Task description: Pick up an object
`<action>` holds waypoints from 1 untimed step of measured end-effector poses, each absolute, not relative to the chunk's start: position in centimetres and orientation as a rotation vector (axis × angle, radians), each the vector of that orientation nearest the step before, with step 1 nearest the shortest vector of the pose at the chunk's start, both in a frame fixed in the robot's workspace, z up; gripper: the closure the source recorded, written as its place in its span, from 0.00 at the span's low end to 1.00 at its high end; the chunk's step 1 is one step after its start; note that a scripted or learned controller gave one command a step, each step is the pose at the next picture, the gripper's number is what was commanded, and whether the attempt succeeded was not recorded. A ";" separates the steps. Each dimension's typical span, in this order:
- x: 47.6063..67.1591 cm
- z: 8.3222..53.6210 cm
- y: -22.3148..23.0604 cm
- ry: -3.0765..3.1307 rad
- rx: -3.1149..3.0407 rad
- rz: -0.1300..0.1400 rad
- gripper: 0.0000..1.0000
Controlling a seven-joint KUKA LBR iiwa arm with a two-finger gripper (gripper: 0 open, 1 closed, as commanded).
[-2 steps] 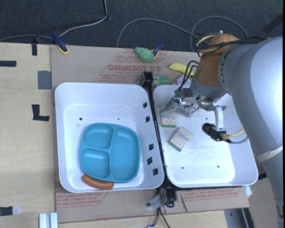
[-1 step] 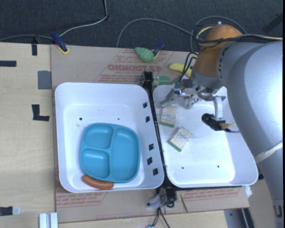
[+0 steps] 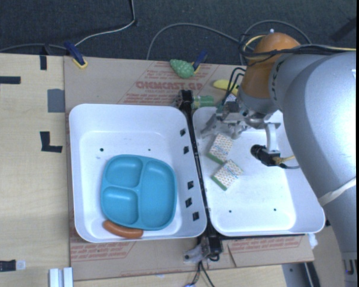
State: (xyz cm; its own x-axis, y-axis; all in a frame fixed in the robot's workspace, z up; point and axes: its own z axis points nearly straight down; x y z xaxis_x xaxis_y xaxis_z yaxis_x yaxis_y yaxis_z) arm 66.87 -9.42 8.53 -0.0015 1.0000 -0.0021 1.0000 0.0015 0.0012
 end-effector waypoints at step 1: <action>65.7 8.6 -9.5 2.221 2.217 -0.001 0.00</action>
